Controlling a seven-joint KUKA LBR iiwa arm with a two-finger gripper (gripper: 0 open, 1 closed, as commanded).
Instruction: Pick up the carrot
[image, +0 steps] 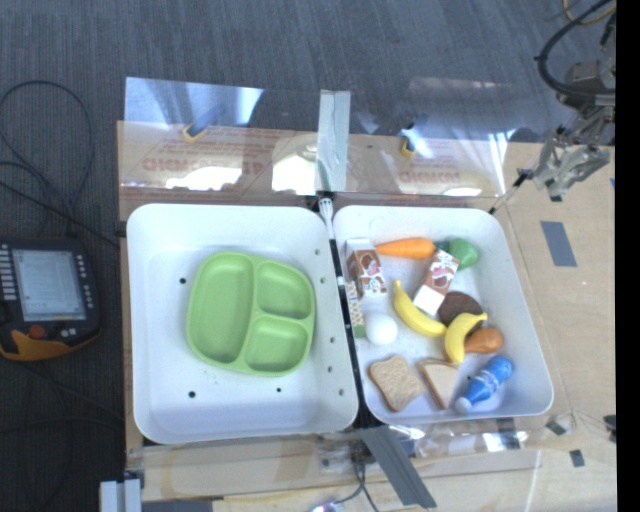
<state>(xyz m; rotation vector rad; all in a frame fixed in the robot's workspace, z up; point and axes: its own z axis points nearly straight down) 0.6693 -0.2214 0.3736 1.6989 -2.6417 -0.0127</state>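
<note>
Where the right bin (520, 300) met its far wall lay the carrot (405, 248): orange, tapered, lengthwise along that wall, its green top (461, 252) pointing right, a small carton (366, 272) just beside its tip. The gripper (566, 165) hung well apart, beyond the bin's far right corner, over the bench (575, 300); finger spacing could not be told. Left bin (160, 380) bore a green divided plate (251, 312). Dark carpet (60, 150) surrounded.

The hand (567, 168) hangs at the upper right, off the bench.
</note>
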